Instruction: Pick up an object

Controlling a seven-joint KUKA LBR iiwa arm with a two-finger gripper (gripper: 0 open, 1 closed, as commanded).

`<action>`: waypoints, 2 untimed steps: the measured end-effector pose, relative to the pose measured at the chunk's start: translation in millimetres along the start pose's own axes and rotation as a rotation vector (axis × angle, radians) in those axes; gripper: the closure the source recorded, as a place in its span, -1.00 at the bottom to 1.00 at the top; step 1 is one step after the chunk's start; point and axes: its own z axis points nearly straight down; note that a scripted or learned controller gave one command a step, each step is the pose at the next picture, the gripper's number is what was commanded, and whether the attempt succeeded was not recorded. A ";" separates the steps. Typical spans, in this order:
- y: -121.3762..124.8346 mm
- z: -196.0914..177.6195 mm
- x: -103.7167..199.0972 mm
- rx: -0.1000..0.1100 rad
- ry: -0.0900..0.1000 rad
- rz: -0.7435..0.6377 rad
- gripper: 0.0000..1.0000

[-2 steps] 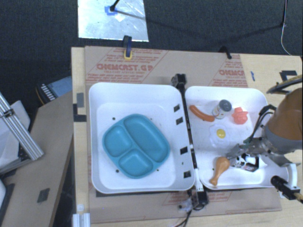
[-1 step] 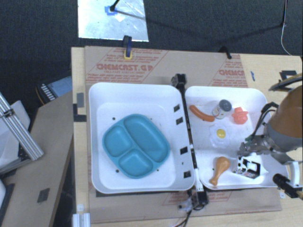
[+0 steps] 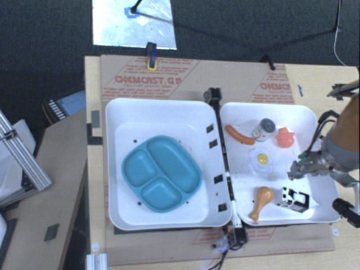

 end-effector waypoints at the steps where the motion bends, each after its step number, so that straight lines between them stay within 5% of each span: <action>1: 2.6 -63.4 -1.9 -0.002 -0.001 0.000 1.00; 2: 3.6 -66.7 -2.0 0.002 0.001 0.000 1.00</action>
